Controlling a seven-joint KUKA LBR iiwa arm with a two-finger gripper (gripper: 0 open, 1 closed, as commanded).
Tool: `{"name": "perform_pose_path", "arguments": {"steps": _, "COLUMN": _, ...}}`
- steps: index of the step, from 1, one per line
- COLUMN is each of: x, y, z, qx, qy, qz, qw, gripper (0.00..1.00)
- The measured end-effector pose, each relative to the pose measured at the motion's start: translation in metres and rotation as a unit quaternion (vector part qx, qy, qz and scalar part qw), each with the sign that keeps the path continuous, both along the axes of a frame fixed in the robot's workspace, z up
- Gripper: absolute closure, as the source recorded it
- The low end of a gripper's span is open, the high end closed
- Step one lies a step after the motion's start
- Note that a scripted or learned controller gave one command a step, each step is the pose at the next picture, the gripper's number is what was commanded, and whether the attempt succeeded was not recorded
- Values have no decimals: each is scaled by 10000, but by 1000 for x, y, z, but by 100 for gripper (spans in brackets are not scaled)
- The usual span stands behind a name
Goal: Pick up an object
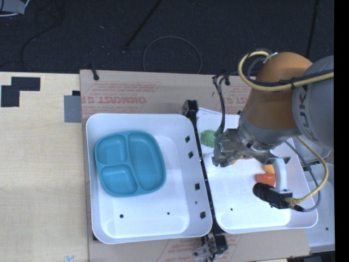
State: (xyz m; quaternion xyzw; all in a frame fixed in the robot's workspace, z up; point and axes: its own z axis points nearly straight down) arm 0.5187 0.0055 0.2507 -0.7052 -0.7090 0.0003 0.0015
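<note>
Over the right bin (305,220), the gripper (221,158) sits low beside a green object (208,137) (can't tell if it's spread or pinching); the blue divided plate (130,162) lies in the left bin (142,225).

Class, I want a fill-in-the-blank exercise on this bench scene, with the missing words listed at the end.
1. The blue plate lies in the ____ bin.
2. The plate has ____ compartments.
3. The green object sits in the right bin, near the ____ between the bins.
4. The arm reaches over the ____ bin.

Missing words: left; three; divider; right
</note>
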Motion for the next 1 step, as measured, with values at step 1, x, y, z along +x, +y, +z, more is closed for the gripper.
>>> {"name": "perform_pose_path", "arguments": {"steps": 1, "x": 15, "y": 58, "z": -12, "qx": -7, "qy": 2, "qz": -9, "qw": 10000, "gripper": 100}}
